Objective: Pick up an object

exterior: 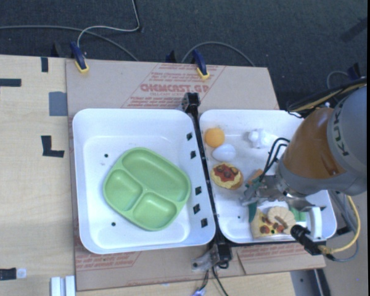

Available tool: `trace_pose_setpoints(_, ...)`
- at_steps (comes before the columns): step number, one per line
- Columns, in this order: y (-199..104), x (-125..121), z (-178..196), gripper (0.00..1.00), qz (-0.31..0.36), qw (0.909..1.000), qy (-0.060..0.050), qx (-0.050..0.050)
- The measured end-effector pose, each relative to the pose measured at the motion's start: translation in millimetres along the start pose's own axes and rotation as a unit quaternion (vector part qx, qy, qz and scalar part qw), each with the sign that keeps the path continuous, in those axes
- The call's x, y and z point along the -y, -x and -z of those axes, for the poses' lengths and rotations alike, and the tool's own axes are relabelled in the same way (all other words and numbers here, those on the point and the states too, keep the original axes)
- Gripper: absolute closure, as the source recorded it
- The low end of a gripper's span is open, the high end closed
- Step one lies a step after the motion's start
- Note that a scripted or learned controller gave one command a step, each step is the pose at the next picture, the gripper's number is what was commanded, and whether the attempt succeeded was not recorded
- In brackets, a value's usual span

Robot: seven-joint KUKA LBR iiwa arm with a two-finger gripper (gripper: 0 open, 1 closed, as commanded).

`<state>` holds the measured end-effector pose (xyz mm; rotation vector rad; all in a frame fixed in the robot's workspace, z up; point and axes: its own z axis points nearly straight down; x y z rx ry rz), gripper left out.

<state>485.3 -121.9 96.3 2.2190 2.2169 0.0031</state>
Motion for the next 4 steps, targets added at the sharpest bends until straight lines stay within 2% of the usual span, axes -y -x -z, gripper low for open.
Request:
trace_pose_setpoints(1,-29,-11,100,1.00,0.001,1.0000,-0.003,-0.001)
trace_pose_setpoints(2,-88,-39,120,1.00,0.001,1.0000,-0.003,-0.001)
trace_pose_setpoints(3,-125,-56,139,1.00,0.001,1.0000,-0.003,-0.001)
trace_pose_setpoints(4,-168,-93,115,1.00,0.001,1.0000,-0.004,-0.001)
